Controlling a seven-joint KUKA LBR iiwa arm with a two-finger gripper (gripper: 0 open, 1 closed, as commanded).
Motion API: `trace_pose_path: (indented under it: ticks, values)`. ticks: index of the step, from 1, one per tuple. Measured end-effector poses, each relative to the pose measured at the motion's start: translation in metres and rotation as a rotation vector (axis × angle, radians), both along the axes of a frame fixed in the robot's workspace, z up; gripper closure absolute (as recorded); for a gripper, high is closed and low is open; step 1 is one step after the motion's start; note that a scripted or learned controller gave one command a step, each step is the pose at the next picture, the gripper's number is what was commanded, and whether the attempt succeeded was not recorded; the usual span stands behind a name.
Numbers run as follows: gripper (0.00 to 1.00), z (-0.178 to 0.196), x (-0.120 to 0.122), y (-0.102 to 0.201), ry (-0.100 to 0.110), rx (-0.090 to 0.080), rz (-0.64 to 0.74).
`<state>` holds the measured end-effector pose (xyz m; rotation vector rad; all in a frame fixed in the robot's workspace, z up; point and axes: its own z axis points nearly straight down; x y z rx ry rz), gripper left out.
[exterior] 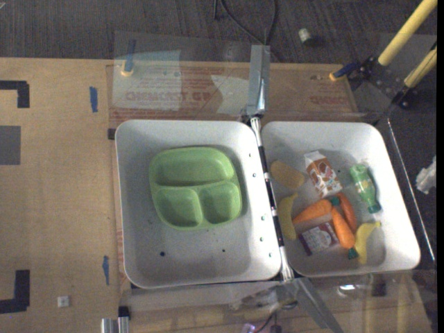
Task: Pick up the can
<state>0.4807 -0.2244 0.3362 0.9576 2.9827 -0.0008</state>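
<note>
The can (319,239) is small, with a dark red label, and lies on its side near the front of the right bin (395,186). Two orange carrots (317,212) rest against its far side. A yellow banana (365,236) lies to its right and a yellow piece (286,218) to its left. Farther back in the same bin are a white and orange carton (322,174), a green bottle (363,187) and a tan flat piece (286,175).
A green divided plate (197,186) sits in the left bin (132,207). A metal divider strip (267,200) runs between the bins. Yellow-handled tools (409,30) stand beyond the bench's far right corner. A black cable (246,5) loops on the floor behind.
</note>
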Motion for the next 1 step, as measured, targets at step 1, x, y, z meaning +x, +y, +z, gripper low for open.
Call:
trace_pose_path:
  ticks: [1]
  values:
    - [1.0, 0.084, -0.0002, -0.0001, -0.001, 0.002, -0.332]
